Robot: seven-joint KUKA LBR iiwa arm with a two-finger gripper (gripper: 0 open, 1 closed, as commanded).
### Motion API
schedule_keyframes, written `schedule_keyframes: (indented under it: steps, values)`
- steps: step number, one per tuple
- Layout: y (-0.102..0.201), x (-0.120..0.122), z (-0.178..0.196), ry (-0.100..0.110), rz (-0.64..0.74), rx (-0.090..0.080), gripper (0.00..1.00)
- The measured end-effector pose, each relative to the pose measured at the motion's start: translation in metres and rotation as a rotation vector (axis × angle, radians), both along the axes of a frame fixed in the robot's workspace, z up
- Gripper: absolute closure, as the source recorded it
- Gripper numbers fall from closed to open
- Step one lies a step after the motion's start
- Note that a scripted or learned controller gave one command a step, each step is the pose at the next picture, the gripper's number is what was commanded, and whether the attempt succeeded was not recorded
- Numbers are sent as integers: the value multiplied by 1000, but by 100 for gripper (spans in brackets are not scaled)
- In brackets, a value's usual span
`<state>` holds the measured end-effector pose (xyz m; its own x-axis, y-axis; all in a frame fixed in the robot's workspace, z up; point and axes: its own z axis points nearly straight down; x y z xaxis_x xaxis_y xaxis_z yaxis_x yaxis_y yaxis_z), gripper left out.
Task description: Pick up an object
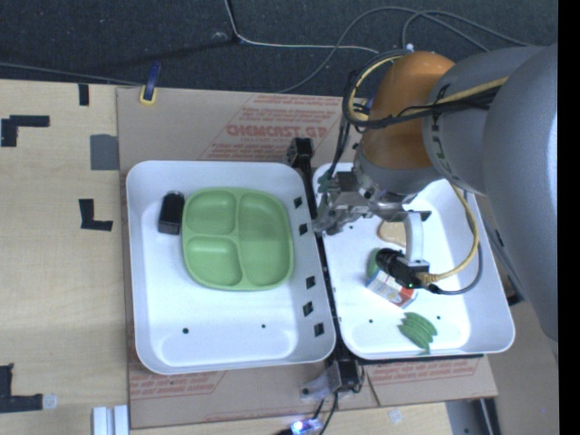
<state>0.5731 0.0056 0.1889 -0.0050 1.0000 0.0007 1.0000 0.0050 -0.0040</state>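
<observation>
My gripper (333, 214) hangs over the upper left corner of the right bin (480, 333), close to the wall between the two bins. No object shows between its fingers. In the right bin lie a small white item with red and blue marks (390, 290), a green pod-like piece (418, 328) near the front edge, and a tan piece (391, 232) partly hidden under the wrist. In the left bin (217, 347), a green divided plate (238, 239) lies with a small black block (170, 213) just to its left.
The grey arm with its orange band (408, 107) covers the back of the right bin. Both bins rest on a cardboard sheet (263, 120) on the wooden bench. A cable (272, 43) runs across the dark floor behind.
</observation>
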Motion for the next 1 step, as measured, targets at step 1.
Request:
schedule_keyframes:
  steps: [1]
  values:
    - [58, -9, 9, -2, 2, 1, 100]
